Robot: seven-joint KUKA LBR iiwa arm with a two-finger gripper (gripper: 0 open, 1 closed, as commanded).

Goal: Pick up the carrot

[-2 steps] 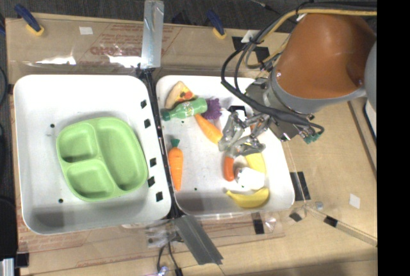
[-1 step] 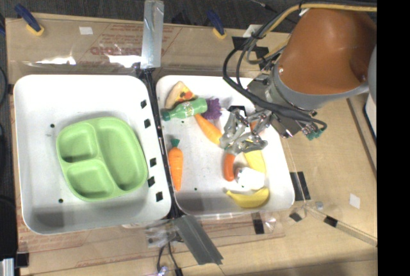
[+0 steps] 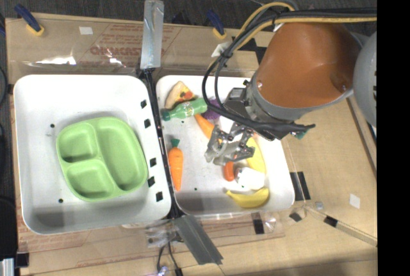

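Right now the grey arm with its orange band [image 3: 307, 66] reaches in over the right-hand shallow white bin [image 3: 192, 194], and its metal two-finger gripper [image 3: 225, 148] hangs low in the middle of that bin. Its fingers look slightly apart, with nothing I can make out clamped between them.

The small orange carrot with a green top [image 3: 175, 166], which I take to be the task's thing, lies on the bin floor along the left wall, well to the left of the gripper and apart from it. A second orange carrot-like piece [image 3: 204, 123] lies tilted just above the gripper, beside a green bottle-shaped toy [image 3: 184, 111] and a slice of toy pizza [image 3: 179, 93] at the top of the bin. Just below the gripper sit a small red-orange piece [image 3: 229, 171], a white rounded piece [image 3: 248, 177] and a yellow banana [image 3: 250, 198].

The left-hand white bin [image 3: 25, 140] holds a light green divided plastic plate [image 3: 101, 157].

The risk, as I judge it, is crowding. The gripper is nearer the red-orange piece and the banana than the carrot by the wall, so a close from this spot could catch the wrong thing or nothing. The wall leaves little room for a finger beside the carrot, and its rounded body could roll or slip out.
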